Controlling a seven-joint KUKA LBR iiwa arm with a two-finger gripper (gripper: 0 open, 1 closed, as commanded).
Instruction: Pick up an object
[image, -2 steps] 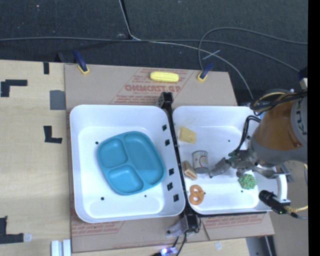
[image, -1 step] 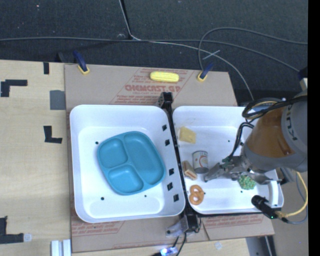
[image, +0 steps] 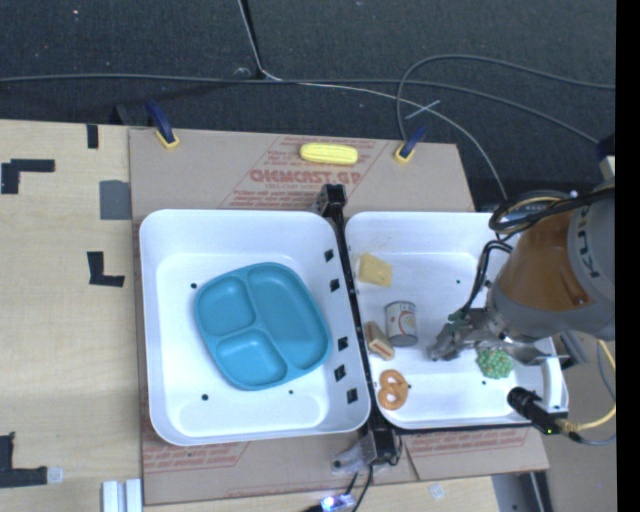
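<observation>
In the right bin (image: 430, 228) lie a yellow cheese wedge (image: 375, 270), a small tin can (image: 401, 323) on its side, a small sandwich-like piece (image: 379, 342), a pretzel (image: 392, 389) and a green broccoli floret (image: 494, 360). My gripper (image: 447, 343) hangs low over the bin floor, right of the can and just left of the broccoli. Its dark fingers point down and left, and I see nothing between them. The grey arm with its orange band (image: 540, 275) comes in from the right.
The left bin (image: 165, 240) holds a blue three-compartment plate (image: 262, 324). A yellow corn cob (image: 328, 154) rests on the cardboard behind the bins. A black divider (image: 345, 300) runs between the bins. Cables cross the dark background above.
</observation>
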